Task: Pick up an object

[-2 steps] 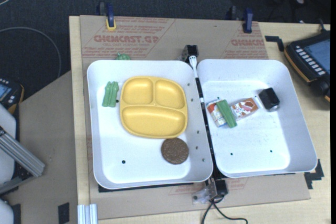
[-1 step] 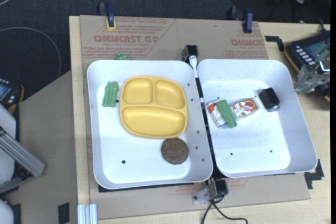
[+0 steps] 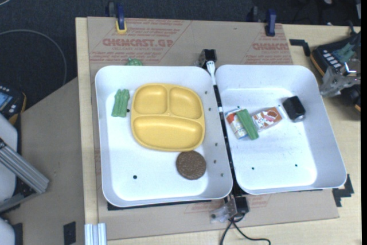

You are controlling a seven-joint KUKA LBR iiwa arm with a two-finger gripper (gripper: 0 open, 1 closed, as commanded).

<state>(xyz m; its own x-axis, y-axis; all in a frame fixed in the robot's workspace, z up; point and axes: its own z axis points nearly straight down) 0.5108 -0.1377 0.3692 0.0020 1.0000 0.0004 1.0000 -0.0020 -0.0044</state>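
In left bin: yellow tray.

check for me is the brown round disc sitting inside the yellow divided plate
No, the brown round disc lies on the left bin's floor, just below the yellow divided plate and outside its rim.

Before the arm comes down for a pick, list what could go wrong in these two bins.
1. The green block lies on the red-and-white packet in the right bin; a grasp there may catch both or neither.
2. The yellow divided plate is wide and shallow, probably too broad for two fingers unless taken by its rim.
3. The green piece sits close to the left bin wall, so a finger may strike it.
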